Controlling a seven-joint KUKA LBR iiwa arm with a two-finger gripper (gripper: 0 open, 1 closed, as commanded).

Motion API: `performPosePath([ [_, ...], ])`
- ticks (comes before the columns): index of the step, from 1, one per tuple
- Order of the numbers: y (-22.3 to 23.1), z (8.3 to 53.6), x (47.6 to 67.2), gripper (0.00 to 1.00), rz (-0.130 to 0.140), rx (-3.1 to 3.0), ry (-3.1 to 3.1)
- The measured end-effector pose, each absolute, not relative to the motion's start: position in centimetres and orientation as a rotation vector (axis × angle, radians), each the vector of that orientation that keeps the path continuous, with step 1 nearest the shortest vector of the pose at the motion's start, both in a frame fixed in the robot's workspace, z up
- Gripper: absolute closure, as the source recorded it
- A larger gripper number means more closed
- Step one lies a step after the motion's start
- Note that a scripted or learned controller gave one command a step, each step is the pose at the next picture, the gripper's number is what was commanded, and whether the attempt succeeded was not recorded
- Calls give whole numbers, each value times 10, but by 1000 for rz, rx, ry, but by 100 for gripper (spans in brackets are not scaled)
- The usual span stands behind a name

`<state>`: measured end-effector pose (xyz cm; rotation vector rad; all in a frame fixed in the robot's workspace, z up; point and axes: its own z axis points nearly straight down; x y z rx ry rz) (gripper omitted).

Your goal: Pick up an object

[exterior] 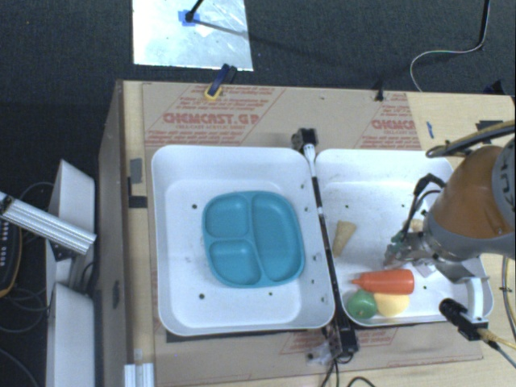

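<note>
In the right bin (371,172) an orange carrot (385,281) lies on its side near the front wall. A green round piece (362,304) and a yellow piece (393,304) sit just in front of it, touching it. A small tan wedge (344,235) rests farther left, near the divider. My gripper (402,253) is low in the right bin, just behind the carrot's right end and close to it. The grey and orange arm (476,204) covers the bin's right part.
The left bin (181,176) holds a blue divided plate (252,238) in its middle. A black rail (320,216) runs between the two bins. Cables loop beside the wrist at the right bin's back right.
</note>
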<state>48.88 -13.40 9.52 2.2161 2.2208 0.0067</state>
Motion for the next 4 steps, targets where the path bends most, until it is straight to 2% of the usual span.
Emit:
performPosePath([
  [1, -112, 195, 535, 100, 4, 2216, 2223],
  [2, -113, 194, 535, 0, 2, 2217, 2223],
  [3, -93, 96, 579, 0, -3, 2216, 2215],
  [4, -90, 105, 579, 100, 3, 2215, 2224],
])
